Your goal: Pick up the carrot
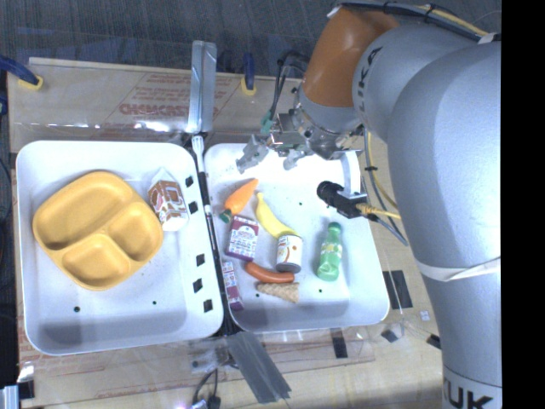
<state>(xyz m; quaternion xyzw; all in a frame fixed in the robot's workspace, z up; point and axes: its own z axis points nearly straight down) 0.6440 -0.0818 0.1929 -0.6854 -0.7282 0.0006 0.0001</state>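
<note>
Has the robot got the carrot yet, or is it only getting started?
Not yet. The carrot lies on the floor of the right bin, next to the banana. The gripper hangs just above and to the side of it, with nothing between its fingers. Reaching down, grasping and lifting are all left.

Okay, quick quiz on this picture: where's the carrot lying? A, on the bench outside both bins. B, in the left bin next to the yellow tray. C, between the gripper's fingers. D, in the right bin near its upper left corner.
D: the carrot lies in the right bin near its upper left corner, just above the banana.
</note>
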